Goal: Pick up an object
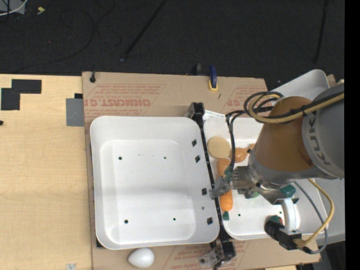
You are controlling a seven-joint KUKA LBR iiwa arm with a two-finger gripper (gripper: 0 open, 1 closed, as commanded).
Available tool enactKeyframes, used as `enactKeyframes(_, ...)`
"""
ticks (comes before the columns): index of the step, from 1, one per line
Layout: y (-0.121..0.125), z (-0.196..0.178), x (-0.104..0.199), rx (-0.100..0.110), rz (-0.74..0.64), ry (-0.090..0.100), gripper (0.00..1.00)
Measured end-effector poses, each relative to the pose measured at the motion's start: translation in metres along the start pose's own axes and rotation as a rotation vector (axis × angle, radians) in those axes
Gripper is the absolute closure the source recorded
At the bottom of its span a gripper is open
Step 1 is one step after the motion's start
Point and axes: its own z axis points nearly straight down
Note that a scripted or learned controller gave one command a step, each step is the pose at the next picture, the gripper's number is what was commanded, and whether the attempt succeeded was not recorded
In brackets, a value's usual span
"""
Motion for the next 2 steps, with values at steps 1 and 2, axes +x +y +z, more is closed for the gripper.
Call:
enactKeyframes(1,0.1516,-0.0138,0.0403,-0.017,-0.01,0.0,0.0)
enactKeyframes(2,0.1447,-0.0214,0.0378,0.0,-0.008,-0.001,1.0)
